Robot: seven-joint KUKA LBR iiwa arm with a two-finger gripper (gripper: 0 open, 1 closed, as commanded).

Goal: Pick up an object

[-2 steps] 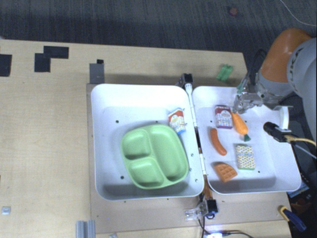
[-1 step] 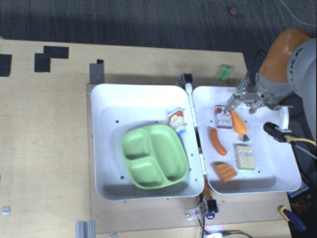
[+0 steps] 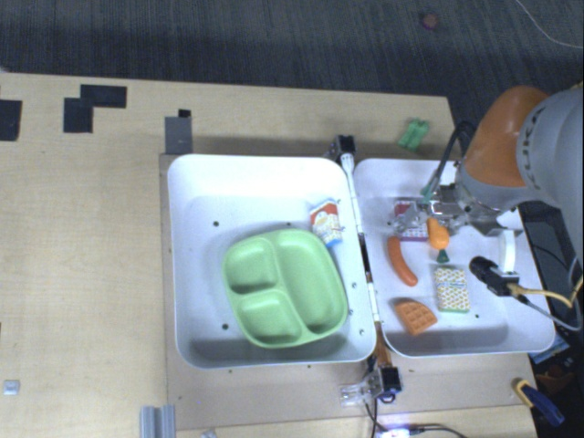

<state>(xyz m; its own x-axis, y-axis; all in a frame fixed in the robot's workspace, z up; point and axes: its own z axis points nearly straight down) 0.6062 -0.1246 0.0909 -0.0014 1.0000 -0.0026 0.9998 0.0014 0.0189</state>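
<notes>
The claw (image 3: 436, 215) hung low in the right bin (image 3: 520, 331), just above a small orange carrot (image 3: 439, 235); whether it gripped, I could not tell. Reaching seemed underway; next, closing squarely on the carrot.

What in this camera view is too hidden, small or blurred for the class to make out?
- Gripper: the arm's wrist overhangs it, so its state is hidden.
- Orange object: partly under the gripper; identity unclear.
- Small carton in the left bin: print too small to read.
- Patterned packet: design blurred.
</notes>
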